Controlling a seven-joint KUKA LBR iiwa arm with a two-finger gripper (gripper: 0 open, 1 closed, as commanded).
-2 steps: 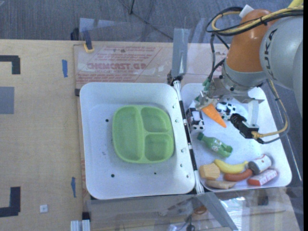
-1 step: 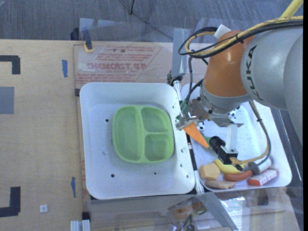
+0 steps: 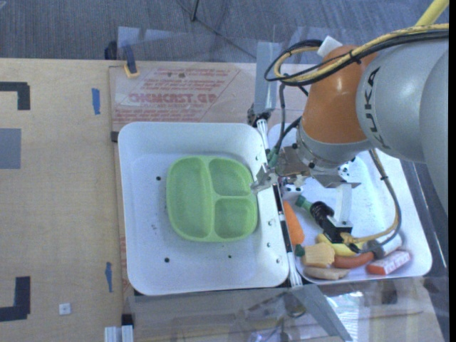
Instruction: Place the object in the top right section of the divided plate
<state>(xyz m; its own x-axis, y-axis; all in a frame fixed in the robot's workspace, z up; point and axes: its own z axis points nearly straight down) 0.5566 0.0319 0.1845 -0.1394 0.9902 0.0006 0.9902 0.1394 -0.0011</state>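
Leftmost, we see the green divided plate [image 3: 211, 198] sitting in the left bin [image 3: 142, 262]. Next, at the wall between the bins, the gripper [image 3: 269, 179] hangs by the plate's right rim; we cannot tell its state. Rightward, a carrot [image 3: 293, 224] and other toy foods lie in the right bin [image 3: 417, 251].

A robotics lab, by every sign — a grey industrial arm [image 3: 399, 98] with an orange band and loose yellow cables [image 3: 320, 66] reaches over a plywood worktop [image 3: 57, 191]. Two white bins [image 3: 139, 262] sit taped in place, blue tape marks [image 3: 95, 100] dot the wood, and grey carpet [image 3: 85, 13] lies beyond.
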